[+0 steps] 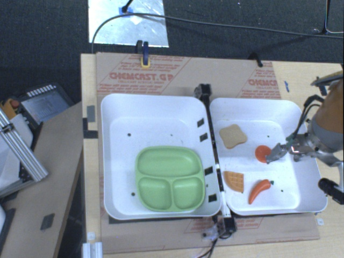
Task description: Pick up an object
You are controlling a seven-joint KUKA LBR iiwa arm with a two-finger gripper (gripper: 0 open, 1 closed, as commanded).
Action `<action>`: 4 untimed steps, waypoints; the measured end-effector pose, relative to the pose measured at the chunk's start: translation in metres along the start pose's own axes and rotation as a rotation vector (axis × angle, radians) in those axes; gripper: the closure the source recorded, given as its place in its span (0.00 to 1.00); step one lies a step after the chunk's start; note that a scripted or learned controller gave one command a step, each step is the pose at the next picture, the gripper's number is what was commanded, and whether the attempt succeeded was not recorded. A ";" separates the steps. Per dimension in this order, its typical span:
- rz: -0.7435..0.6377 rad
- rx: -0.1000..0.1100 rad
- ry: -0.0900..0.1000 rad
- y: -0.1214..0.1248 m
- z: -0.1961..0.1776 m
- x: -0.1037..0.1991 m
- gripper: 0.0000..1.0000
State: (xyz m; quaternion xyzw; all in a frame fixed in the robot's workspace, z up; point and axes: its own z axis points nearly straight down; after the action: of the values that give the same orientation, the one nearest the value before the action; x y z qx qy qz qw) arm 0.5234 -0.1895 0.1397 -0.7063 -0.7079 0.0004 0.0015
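Nearest the camera, a green tray (170, 178) with three wells sat in the left bin (123, 117). Part of the arm (329, 123) was cut off at the right edge. Its gripper (277, 152) hung low over the right bin (279, 114), just beside a round orange piece (262, 153); whether it touched, or stood apart or together, could not be told. Bread (233, 136), a waffle (234, 181) and an orange pepper (259, 191) lay apart, with bare floor along the far wall.
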 end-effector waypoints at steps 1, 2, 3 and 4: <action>0.001 0.000 0.000 0.000 0.052 0.001 0.00; 0.001 -0.006 -0.003 0.001 0.039 0.000 1.00; -0.002 -0.009 -0.003 -0.004 -0.016 0.008 1.00; -0.002 -0.011 -0.005 0.002 -0.078 0.001 1.00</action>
State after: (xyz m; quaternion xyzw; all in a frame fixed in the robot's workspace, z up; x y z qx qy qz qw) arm 0.5252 -0.1886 0.2180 -0.7055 -0.7087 -0.0019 -0.0043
